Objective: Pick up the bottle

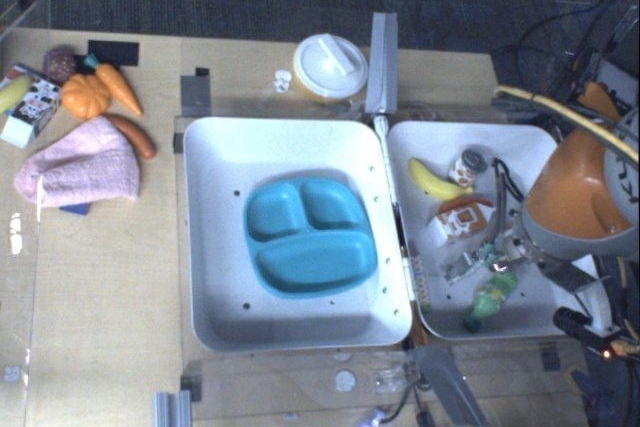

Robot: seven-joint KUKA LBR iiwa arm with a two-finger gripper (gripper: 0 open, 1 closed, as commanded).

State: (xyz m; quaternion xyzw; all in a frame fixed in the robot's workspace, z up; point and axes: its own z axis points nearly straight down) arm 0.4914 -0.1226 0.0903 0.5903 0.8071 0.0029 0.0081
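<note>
Green and lying on its side, the bottle (489, 299) rests near the front wall of the right bin (440, 320), just below and slightly ahead of my gripper (487, 253). Whether I am clenched or released I cannot tell; the metal parts at my tip blur together against the white floor, and nothing is visibly caught there. Just above my tip sits a small orange-and-white carton (461, 215); farther up lie a banana (435, 179) and a small round can (470, 161). Well off to my left, in the other bin, is the blue divided tray (310, 235). I judge this the approach step, the grasp not yet made. Next I would need to shift a little toward the front wall, align across the bottle's narrow body, descend, and close without nudging the carton.
</note>
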